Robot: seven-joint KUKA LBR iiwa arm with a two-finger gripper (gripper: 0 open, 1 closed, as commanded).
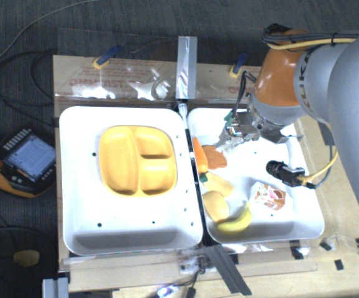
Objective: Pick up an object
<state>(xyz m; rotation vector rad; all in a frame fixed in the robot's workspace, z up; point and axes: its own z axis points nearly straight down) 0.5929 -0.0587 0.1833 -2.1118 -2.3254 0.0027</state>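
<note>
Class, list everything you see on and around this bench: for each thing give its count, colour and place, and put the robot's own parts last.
bins: two, white, side by side on the bench
divided tray: one, yellow, middle of the left bin
carrot-like piece: one, orange, right bin by the divider
salmon-coloured piece: one, beside the carrot-like piece
pale round item: one, cream, right bin near the front
banana: one, yellow, front of the right bin
small packet: one, white and red, right bin
handheld pendant: one, orange and black, left of the bench
arm: one, grey with orange band, from the right
gripper: one, over the right bin's back
</note>
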